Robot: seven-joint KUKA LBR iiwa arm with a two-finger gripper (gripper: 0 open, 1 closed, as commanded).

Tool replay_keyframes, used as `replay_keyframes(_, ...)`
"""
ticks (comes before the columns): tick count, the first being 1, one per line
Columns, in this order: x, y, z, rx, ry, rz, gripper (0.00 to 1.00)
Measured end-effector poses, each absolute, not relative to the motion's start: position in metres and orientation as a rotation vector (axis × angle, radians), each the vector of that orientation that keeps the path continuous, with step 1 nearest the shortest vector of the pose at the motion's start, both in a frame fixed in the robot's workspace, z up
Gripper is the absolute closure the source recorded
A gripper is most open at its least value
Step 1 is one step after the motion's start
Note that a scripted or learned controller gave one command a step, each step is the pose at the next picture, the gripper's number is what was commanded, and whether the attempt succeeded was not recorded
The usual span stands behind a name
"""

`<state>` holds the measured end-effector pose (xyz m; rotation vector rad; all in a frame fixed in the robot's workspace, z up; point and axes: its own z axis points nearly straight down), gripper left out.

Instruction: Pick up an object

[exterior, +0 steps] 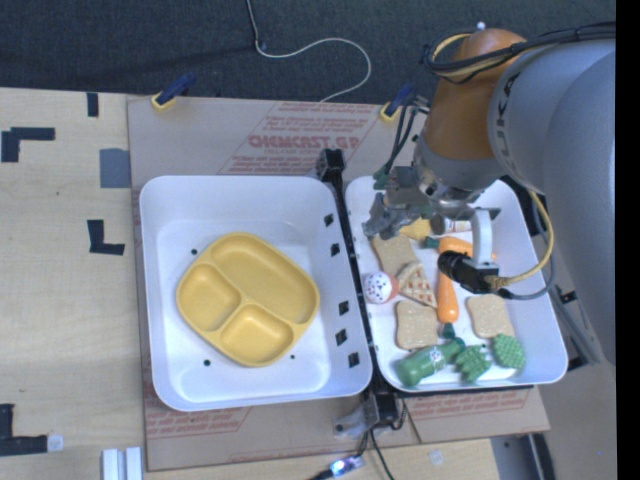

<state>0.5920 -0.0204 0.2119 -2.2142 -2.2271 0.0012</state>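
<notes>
I see the right bin [530,373] crowded with toy food: a white spotted ball [377,287] by the divider, a pizza slice [418,290], toast pieces [413,324], an orange carrot [446,298] and green vegetables [432,360] along the near edge. The left bin [160,208] holds a yellow divided plate [247,296]. My gripper [388,220] hangs over the right bin's far left corner, above a bread slice [396,253]; I cannot tell how its fingers stand or whether they grip anything.

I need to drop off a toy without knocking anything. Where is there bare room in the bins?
Left white bin: bare floor along the far wall and near edge around the yellow divided plate. Right white bin is crowded with toy food beneath the gripper.
</notes>
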Motion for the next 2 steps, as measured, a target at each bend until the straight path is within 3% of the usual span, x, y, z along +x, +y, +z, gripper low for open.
replay_keyframes(1, 0.604, 0.026, 0.211, -2.216, -2.225, 0.001, 1.0)
replay_keyframes(2, 0.629, 0.063, 0.214, -2.217, -2.226, 0.0, 1.0)
